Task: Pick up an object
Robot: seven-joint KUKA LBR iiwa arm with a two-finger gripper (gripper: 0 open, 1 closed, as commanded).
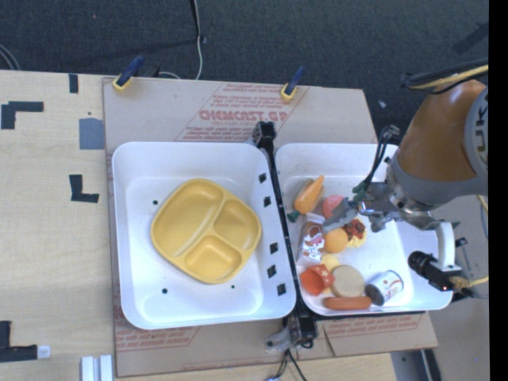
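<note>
Fingers [355,213] of the gripper reach into the right bin [413,304] from the right, tips low among the toy food, but whether they are apart or together cannot be told. Just beside them lie an orange carrot [310,194], a pink piece [332,206], a round bun [347,280], a sausage [347,302] and a small can [386,285]. Left of these, the left bin [131,213] holds a yellow divided plate [206,230]. Both bins rest on cardboard [230,113] over the wooden counter [48,244].

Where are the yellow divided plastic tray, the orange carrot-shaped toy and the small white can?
yellow divided plastic tray [206,230], camera view, central ridge.
orange carrot-shaped toy [309,194], camera view, mid-body.
small white can [386,285], camera view, its side.
</note>
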